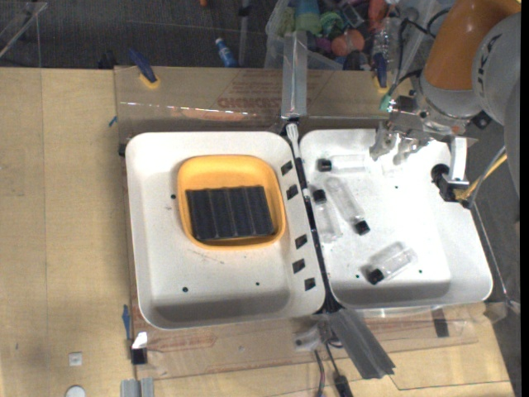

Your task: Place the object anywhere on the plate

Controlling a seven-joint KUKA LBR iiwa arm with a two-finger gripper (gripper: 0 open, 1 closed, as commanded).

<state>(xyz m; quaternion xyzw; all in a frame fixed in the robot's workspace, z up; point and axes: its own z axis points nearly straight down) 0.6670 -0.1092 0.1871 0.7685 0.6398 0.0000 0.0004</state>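
Where tool (395, 149) hovers: right bin (463, 255).

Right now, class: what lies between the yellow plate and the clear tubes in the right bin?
In the camera view, the bins' two rims with black clips, between plate and tubes.

A robotics lab: 2 white bins (463, 255) on a wooden bench (58, 222), toy-filled tub (347, 11) behind.

Wooden bench (58, 222), two white bins (157, 222) (463, 255) side by side (touching)
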